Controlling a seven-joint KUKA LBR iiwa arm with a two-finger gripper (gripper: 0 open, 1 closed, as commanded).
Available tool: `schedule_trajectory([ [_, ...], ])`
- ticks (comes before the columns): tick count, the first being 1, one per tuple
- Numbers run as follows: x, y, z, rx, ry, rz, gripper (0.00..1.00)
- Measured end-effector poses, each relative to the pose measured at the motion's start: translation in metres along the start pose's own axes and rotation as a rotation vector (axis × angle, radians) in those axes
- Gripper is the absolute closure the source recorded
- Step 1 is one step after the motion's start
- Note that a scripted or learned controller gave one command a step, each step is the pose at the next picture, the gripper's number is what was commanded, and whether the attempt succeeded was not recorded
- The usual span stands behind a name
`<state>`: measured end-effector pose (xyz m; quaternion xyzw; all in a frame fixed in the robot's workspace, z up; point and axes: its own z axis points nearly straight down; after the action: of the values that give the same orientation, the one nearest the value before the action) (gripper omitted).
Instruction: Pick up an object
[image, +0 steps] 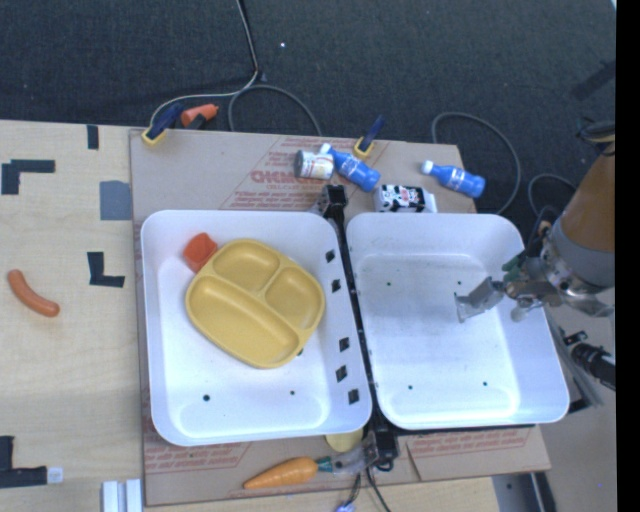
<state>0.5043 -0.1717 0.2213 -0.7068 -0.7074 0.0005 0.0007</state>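
While I scan from the far left, I see an orange sausage-shaped toy (33, 294) lying alone on the pale wooden bench (60, 390), well apart from the bins. Next comes the left shallow white bin (170, 400), where a yellow divided plastic plate (255, 301) sits toward the back, overlapping a small orange-red block (199, 247) near the back-left corner; the front half of that floor is bare. Below the bins' front edge lies an orange toy carrot (281, 473). Behind the bins, on brown cardboard, I count a white and blue bottle (338, 165), a black-and-white carton (405, 199) and a second blue bottle (454, 179). The right shallow white bin (440, 405) has an open floor. My tool (490, 297) hangs over its right side, near the right wall, and I cannot tell its state.
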Motion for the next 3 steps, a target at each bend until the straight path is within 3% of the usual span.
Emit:
schedule_trajectory([
  [1,0.057,0.009,0.142,-0.005,-0.004,-0.003,0.0],
  [2,-0.052,0.027,0.082,-0.007,-0.008,0.007,0.0],
  [3,0.032,0.025,0.136,-0.006,-0.005,-0.003,0.0],
])
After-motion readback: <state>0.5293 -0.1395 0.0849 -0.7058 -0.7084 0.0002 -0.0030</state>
